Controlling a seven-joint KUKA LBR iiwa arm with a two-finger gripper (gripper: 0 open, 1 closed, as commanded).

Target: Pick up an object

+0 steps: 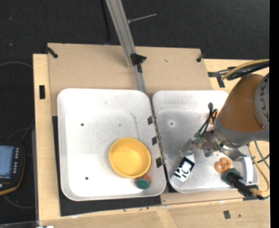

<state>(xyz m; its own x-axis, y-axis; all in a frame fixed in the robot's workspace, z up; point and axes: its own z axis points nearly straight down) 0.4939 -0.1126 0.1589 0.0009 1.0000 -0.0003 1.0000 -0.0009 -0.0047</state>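
Note:
My gripper (195,146) hangs low over the middle of the right bin (177,113), under the arm's orange band. Just below and left of it, near the bin's front, lies a small black and white object (183,168). It is very close to the gripper's tip, and I cannot tell whether they touch. A small orange ring-like piece (222,165) rests on the bin floor to the right of the gripper. In the left bin (82,113) a yellow bowl (129,156) sits near the front right, with a little green and red object (143,182) beside its front edge.
A grey metal rail (123,30) slants from the top of the view down to where the two bins meet. A handheld screen unit (4,167) lies off the bench at the far left. The divider between the bins (154,141) carries small black clips.

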